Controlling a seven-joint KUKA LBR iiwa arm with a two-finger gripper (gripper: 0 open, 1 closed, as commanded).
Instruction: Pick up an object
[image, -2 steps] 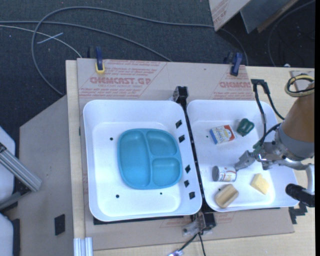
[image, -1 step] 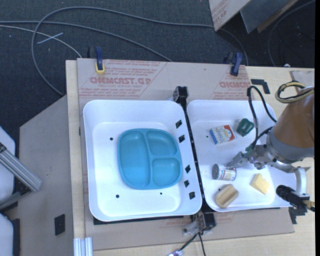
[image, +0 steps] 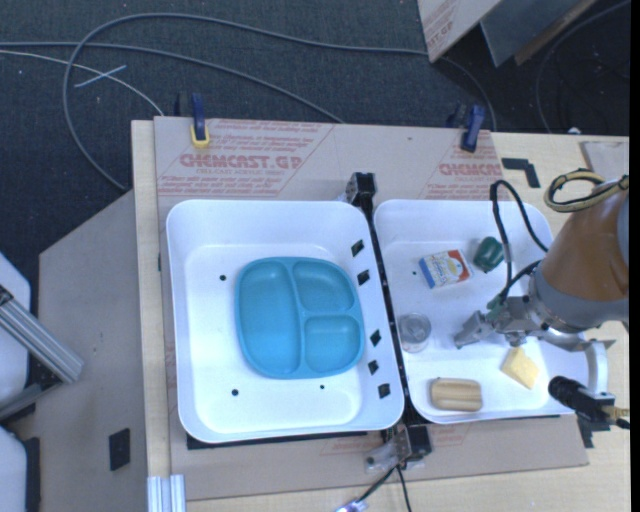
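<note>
Approach step — gripper (image: 478, 330) hung low in the right bin (image: 520, 215), fingers spread, gripping nothing. Yellow wedge (image: 520, 368) just beside it, tan roll (image: 456, 394) near the front wall. Next move, I'd judge — centre over one piece, descend, close.

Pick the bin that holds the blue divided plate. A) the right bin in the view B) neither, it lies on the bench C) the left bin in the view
C: the blue plate lies flat in the middle of the left bin, while the right bin holds the small items and the gripper.
</note>
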